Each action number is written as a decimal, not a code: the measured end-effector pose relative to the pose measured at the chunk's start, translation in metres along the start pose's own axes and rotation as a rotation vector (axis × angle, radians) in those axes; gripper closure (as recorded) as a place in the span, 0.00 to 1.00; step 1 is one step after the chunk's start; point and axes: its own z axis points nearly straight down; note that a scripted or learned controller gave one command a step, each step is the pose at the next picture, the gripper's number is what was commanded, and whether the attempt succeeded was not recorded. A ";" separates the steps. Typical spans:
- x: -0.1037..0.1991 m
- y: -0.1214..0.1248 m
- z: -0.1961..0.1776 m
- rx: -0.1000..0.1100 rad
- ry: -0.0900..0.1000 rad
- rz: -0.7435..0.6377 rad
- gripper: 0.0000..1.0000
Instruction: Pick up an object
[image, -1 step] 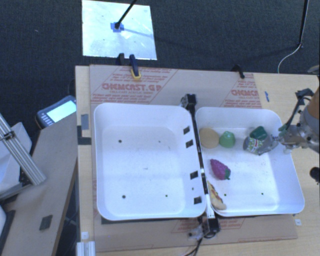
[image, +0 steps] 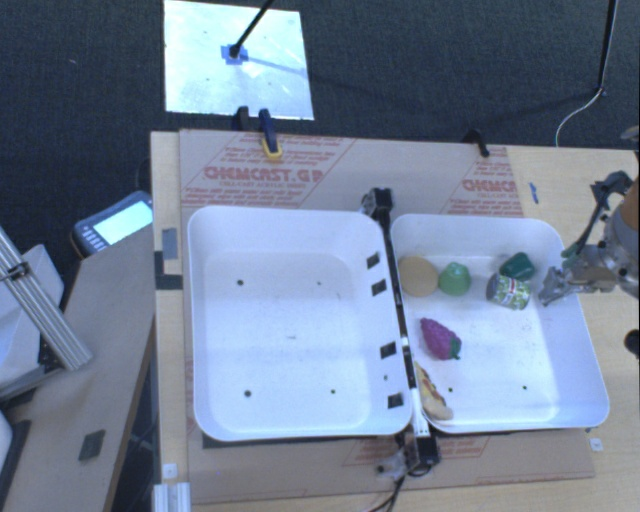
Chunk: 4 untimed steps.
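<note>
White right bin (image: 575, 395) holds all objects unlifted; gripper (image: 556, 288) hovers at its 3 o'clock rim beside can (image: 508, 292), jaw state indeterminable, pick outstanding.

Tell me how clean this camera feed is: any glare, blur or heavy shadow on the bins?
Camera view: lighting is even and soft, with faint shadows under the toys in the right bin; the left bin looks bright but not blown out; the metal sheet at the top is washed out by glare; the end effector at the right edge looks slightly soft, so its fingers are hard to read.
</note>
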 end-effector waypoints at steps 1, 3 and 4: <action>0.048 -0.001 -0.104 -0.008 0.000 -0.004 1.00; 0.183 -0.043 -0.161 0.000 0.004 -0.007 1.00; 0.179 -0.042 -0.170 -0.002 0.002 -0.003 1.00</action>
